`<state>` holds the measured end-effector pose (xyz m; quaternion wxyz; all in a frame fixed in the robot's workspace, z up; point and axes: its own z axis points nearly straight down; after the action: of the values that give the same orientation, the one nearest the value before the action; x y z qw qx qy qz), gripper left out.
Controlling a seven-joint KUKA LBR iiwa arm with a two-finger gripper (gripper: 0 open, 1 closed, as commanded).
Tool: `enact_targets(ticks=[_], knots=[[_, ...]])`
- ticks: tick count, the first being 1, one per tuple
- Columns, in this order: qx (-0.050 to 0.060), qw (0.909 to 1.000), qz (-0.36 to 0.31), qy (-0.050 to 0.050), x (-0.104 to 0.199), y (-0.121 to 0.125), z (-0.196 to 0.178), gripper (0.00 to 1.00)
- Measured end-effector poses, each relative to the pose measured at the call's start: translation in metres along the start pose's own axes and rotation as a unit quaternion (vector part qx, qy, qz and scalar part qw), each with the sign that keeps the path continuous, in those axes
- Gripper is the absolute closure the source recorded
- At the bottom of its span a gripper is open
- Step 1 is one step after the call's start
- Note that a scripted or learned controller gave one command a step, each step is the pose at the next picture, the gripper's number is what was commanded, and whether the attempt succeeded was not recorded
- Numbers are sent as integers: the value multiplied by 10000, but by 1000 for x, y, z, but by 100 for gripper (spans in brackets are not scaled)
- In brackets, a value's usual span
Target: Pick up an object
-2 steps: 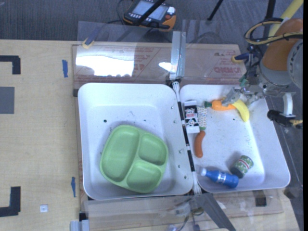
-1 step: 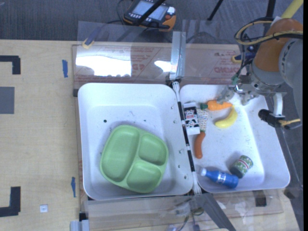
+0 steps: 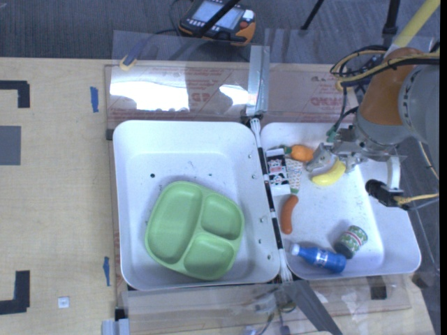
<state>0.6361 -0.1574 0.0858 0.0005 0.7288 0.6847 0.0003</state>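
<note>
One yellow banana sits right under your claw, whose spread I cannot tell from above, so judge it light, smooth and curved, and pinch it across its thick middle, not the tips.

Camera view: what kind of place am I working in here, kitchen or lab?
Most likely a robotics lab bench, not a kitchen: two white bins on a taped wooden bench, toy items like a banana and blue bottle, and a handheld controller beyond the bench.
</note>
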Motion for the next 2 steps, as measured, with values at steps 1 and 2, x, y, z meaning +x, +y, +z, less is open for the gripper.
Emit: enact_targets(ticks=[1,2], knots=[[-22,10000,12,-4,-1,1,-12,100],[-4,10000,18,-2,37,16,-106,100]])
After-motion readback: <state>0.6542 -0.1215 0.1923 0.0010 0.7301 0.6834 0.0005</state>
